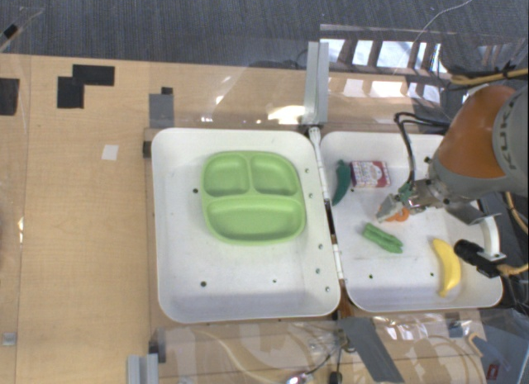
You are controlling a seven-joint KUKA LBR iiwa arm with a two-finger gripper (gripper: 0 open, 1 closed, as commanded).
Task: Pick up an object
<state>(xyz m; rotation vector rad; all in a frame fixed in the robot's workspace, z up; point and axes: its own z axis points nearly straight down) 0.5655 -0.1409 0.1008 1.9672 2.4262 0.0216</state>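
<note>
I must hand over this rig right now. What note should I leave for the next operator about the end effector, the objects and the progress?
End effector: low in the right bin, tips at a small orange object. The view does not settle whether it is open or shut.
Right bin objects: dark green piece by the left wall, small box with a pink label near the back, light green vegetable in the middle, banana at front right.
Left bin: a green divided plate.
Done: nothing visibly lifted.
Left: secure one object and raise it; the orange one is likely the closest candidate.
</note>
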